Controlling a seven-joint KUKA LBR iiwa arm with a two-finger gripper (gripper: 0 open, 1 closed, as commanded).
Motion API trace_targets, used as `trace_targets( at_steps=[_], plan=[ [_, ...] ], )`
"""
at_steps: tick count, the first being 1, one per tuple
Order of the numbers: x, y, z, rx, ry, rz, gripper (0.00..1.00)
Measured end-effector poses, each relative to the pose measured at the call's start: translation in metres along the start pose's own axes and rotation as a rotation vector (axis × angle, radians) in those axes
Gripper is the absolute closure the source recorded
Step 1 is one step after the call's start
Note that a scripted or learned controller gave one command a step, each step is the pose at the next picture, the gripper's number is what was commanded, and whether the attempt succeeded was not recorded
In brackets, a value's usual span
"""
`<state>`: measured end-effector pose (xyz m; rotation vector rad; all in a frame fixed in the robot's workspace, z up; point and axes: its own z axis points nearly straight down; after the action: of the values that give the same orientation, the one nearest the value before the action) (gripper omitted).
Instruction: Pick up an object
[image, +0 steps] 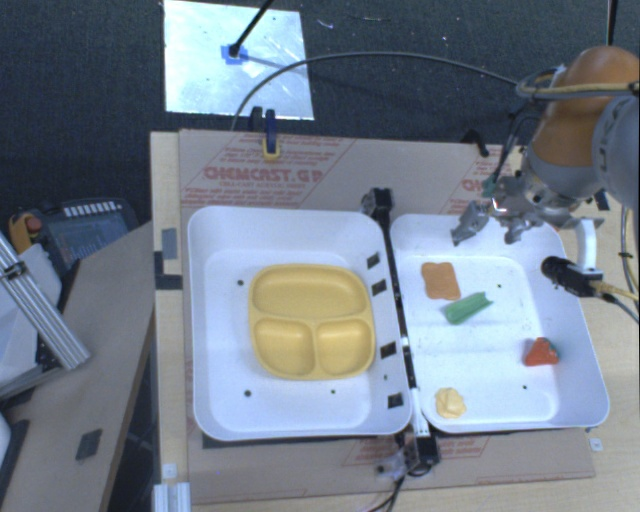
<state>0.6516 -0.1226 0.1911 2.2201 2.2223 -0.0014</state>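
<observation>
Looking down at the desk (165, 330), I see my claw (487, 234) hanging over the 12 o'clock edge of the right bin (590, 400). Its two fingers are spread apart with nothing between them.

The right bin's floor has plenty of open room. Four small things lie well apart from the walls and mostly from each other. Its 9 o'clock wall runs just beside the left bin (215, 300), with a dark strip of clips between the two. The 3 o'clock rim sits near the desk's edge.

The things I could pick:
- A flat orange-brown slab (440, 280), roughly rectangular, lies at about 11 o'clock in the right bin, nearest the claw.
- A green stick (467, 308) lies tilted just below the slab, close to it, though I cannot tell if they touch.
- A red-orange wedge (541, 352) sits at about 4 o'clock, near the right wall.
- A pale yellow lump (450, 403) rests at about 7 o'clock, near the front wall.

The left bin carries a yellow tray (308, 320) with three compartments, set around its middle.

Under both bins lies a brown sheet (330, 165) printed in red. I can read "CHEMCAST" at its 12 o'clock end, but the letters after it are too small to be sure of.
</observation>
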Motion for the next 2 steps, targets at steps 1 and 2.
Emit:
trace_targets(
  at_steps=[1, 2],
  plan=[
    [-0.001, 0.003, 0.040, -0.002, 0.000, 0.000, 0.00],
    [0.008, 0.002, 0.095, -0.003, 0.000, -0.003, 0.00]
  ],
)
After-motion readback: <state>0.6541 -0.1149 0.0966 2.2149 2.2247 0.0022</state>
